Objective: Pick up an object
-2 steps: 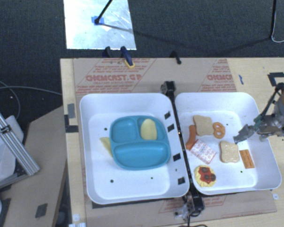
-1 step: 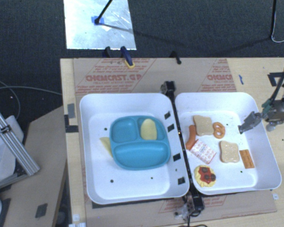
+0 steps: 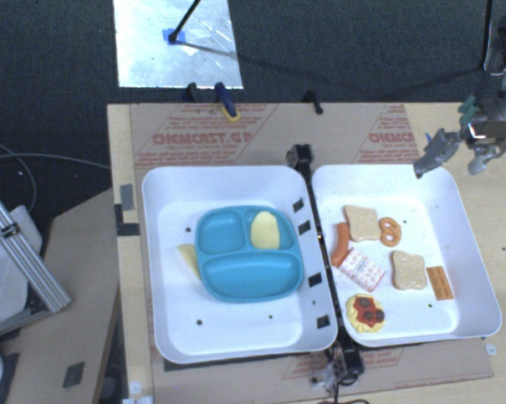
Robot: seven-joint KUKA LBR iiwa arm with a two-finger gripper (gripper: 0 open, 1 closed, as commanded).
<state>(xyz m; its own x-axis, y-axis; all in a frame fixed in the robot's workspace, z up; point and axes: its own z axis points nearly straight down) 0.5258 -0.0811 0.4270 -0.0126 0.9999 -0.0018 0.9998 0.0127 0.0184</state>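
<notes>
**Nothing held yet: pick a target in the right bin**

Your candidates sit in the right bin (image 3: 468, 229): a bread slice (image 3: 362, 222) near the top, a pretzel (image 3: 390, 231) just beside it, a sausage (image 3: 341, 244) to its left near the divider, a red-and-white packet (image 3: 361, 269) below that, a second bread slice (image 3: 408, 270) to the right, an orange wafer (image 3: 439, 283) just beside that slice, and a small pizza (image 3: 366, 312) nearest the front wall. In the left bin (image 3: 167, 242) a blue tray (image 3: 239, 269) holds a lemon (image 3: 265, 231) in its upper right compartment, and a pale yellow piece (image 3: 188, 258) pokes out from under the tray's left edge.

The gripper (image 3: 456, 152) hangs above the right bin's far right corner, well apart from every item. Its two fingers are spread wide with nothing between them.

You would do best, I judge, to go for something standing clear of its neighbours. The pizza and the second bread slice each have open floor around them; the sausage and packet lie close together and close to the divider, so a finger could catch there. Flat items give little to pinch, so bring the fingers straight down astride the narrower width, low to the floor, before closing. The wafer looks thin and likely to slip.
</notes>
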